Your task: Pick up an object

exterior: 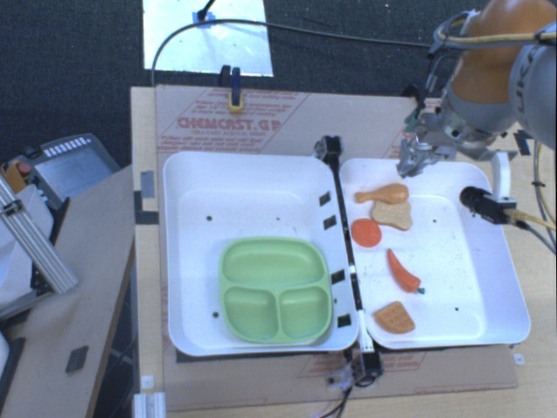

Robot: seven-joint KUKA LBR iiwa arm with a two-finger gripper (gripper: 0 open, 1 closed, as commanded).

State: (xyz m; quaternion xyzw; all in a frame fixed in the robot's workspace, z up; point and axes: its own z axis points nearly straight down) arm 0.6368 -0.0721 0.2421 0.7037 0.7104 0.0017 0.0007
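My gripper (412, 162) hangs over the far edge of the right bin (496, 268), just above and right of a tan chicken drumstick (381, 194). Nothing shows between its fingers. A slice of bread (393, 217) lies under the drumstick, with a red tomato slice (366, 232) to its left. An orange-red carrot (403, 271) lies in the bin's middle. Near the front edge sits an orange wedge of food (394, 318).
A green divided plate (274, 289) rests in the left bin (200, 233). Black clips line the seam between the bins (335, 225). Cardboard lies beneath the bins, and a grey device sits on the side bench at far left (65, 172).
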